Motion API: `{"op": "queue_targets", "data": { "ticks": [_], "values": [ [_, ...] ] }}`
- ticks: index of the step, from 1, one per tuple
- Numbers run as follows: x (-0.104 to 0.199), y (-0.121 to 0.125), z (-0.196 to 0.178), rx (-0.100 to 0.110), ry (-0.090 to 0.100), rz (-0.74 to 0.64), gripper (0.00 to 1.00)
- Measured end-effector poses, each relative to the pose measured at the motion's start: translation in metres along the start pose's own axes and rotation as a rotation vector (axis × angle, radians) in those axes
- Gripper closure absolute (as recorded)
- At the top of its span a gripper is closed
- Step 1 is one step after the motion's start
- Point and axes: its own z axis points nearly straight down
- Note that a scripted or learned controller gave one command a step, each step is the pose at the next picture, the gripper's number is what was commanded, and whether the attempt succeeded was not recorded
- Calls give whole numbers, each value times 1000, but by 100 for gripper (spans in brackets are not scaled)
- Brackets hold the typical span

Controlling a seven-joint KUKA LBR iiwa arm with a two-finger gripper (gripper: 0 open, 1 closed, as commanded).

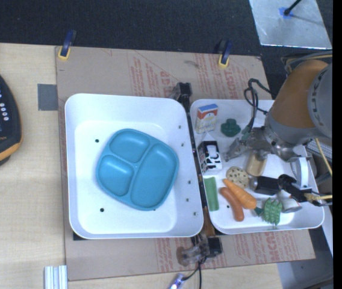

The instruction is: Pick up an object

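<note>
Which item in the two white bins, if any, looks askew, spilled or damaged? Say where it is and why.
Nothing looks spilled or broken. The blue divided plate lies flat in the left bin, turned at a slant to the bin's sides. The right bin holds a loose jumble: carrots, a green block, a small carton. That fits a picking setup.

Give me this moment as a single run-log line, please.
arm over right bin | gripper low among items | carrot loose | blue plate in left bin
</note>
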Motion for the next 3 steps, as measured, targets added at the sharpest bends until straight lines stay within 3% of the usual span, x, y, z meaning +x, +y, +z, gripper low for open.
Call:
{"op": "queue_targets", "data": {
  "ticks": [1, 2, 3],
  "values": [
    [36, 79, 0, 1, 1, 0, 0],
    [20, -42, 1, 1, 1, 1, 0],
    [-21, -18, 1, 0, 1, 3, 0]
  ]
}}
